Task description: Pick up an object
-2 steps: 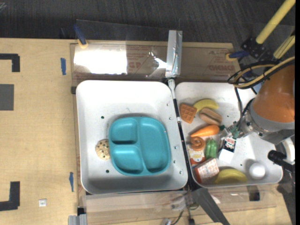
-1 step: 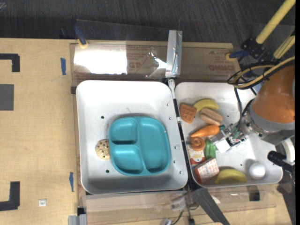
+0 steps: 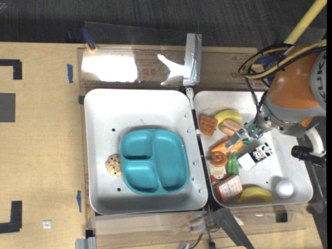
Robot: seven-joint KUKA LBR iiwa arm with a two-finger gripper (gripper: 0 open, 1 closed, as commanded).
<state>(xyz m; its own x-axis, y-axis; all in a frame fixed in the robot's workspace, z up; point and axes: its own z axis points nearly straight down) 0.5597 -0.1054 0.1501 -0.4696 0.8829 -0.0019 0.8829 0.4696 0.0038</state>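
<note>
The gripper (image 3: 241,137) hangs low in the right bin (image 3: 301,193), just above the orange carrot (image 3: 224,148) lying slantwise to its lower left, though I cannot tell its state

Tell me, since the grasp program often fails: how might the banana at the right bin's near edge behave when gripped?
The banana looks smooth and curved, so fingers may slip along it. It probably pivots rather than rolls. It lies against the red carton, which may crowd one finger.
</note>
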